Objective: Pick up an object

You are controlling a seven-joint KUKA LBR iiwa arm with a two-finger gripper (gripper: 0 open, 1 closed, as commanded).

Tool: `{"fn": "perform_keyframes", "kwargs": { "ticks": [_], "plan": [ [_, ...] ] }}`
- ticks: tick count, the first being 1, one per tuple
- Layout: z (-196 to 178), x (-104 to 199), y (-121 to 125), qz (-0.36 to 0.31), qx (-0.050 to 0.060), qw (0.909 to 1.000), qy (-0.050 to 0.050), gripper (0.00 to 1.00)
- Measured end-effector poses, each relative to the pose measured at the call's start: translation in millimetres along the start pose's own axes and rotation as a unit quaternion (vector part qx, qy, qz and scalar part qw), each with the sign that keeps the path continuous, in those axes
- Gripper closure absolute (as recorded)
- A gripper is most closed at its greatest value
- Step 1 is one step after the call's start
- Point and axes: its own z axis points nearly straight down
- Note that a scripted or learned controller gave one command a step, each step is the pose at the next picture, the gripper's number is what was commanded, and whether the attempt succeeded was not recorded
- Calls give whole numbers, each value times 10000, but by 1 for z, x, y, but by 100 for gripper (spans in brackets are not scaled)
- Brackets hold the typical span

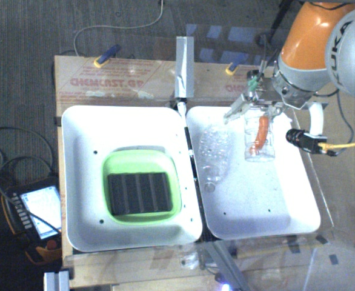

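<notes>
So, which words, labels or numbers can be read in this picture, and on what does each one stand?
"KU": black letters on the grey arm, cut off by the picture's edge.
Red print on the brown board behind the white bins: too faint and blurred to read with certainty.
Lit screen of the small device on the floor: too small to read.

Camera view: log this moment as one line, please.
gripper: over right bin, above clear cup | clear bottle: lying in right bin | green tray: left bin
</notes>
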Motion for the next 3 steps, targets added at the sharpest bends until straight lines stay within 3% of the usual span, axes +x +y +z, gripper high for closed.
{"fn": "perform_keyframes", "kwargs": {
  "ticks": [1, 2, 3],
  "plan": [
    [88, -67, 27, 24, 5, 10000, -11, 0],
    [65, -53, -10, 940, 4, 9956, 5, 0],
    [57, -53, -10, 937, 16, 9956, 13, 100]
  ]
}}
